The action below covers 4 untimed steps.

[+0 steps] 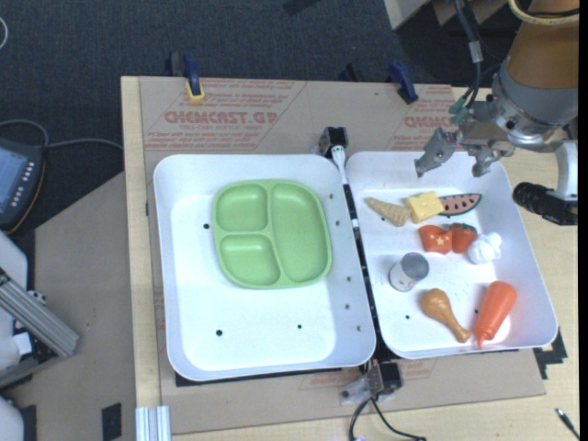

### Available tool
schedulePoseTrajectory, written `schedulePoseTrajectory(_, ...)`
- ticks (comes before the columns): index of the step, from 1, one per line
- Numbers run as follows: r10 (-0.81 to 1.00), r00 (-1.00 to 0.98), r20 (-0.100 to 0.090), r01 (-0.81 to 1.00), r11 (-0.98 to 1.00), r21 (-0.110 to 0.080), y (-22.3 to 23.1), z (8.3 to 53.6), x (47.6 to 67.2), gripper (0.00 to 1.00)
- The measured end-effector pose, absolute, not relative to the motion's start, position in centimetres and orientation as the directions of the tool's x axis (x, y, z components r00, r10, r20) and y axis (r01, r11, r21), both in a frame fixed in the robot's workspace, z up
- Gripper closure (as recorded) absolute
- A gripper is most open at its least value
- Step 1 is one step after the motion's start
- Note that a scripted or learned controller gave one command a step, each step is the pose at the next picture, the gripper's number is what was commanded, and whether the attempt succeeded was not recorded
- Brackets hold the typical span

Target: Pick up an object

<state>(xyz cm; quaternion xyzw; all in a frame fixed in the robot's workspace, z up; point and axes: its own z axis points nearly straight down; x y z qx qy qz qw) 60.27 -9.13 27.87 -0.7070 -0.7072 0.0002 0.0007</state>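
I'm seeing the green divided plate (273, 233) sitting in the left bin (184, 338), centre-left of the frame. In the right bin (524, 246), the pickable items are lying clustered: a cheese wedge (424, 207), a tomato (446, 239), a drumstick (443, 312) and a carrot (493, 310). At upper right, the arm is reaching in, its gripper (457, 159) hanging spread open, grasping nothing, over the bin's far edge.

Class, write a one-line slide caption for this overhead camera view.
Open gripper hovers above the right bin of toy food; green divided plate sits in the left bin.
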Motion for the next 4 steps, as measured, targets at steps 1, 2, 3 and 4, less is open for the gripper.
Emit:
schedulePoseTrajectory(1, 1.0, 0.001, 0.001, 1.0, -0.001, -0.006, -9.5, 23.5, 60.0, 0.0)
schedulePoseTrajectory(2, 1.0, 0.001, 0.001, 1.0, -0.001, -0.006, -9.7, 19.1, 59.5, 0.0)
schedulePoseTrajectory(3, 1.0, 0.0, 0.001, 1.0, 0.0, -0.006, -9.6, 12.9, 59.9, 0.0)
schedulePoseTrajectory(4, 1.0, 0.0, 0.002, 1.0, 0.0, -0.006, -9.6, 8.2, 59.8, 0.0)
